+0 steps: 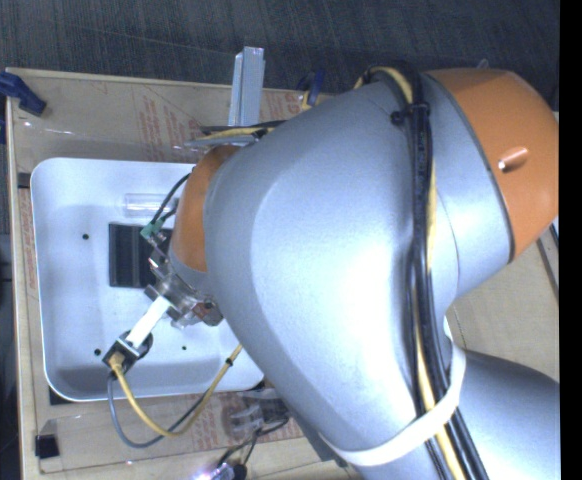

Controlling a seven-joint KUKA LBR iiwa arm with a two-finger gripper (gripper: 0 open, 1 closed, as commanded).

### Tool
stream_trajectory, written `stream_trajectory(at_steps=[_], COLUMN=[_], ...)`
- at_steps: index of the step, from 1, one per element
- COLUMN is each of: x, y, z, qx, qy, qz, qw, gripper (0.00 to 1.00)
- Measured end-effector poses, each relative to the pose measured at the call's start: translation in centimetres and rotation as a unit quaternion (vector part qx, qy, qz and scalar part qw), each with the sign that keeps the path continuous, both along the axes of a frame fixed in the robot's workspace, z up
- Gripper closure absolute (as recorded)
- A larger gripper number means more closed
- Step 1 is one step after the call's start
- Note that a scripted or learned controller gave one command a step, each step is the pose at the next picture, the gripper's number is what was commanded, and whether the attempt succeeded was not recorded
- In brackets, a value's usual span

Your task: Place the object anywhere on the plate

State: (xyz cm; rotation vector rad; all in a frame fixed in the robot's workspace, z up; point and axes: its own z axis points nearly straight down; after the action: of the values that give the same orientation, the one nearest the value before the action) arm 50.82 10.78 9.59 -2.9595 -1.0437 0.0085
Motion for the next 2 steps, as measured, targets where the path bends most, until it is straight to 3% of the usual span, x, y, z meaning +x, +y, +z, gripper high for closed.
stream_trajectory(at_steps=[1, 2], x=[3.4, 2.3], y=[3.9, -1.1], z=[-0.5, 18.2], qx=[-0.0016, -0.0013], qy=[-0.002, -0.005], qz=[-0.193, -0.227], qw=[0.9812, 0.9738], gripper=[1.00, 1.00])
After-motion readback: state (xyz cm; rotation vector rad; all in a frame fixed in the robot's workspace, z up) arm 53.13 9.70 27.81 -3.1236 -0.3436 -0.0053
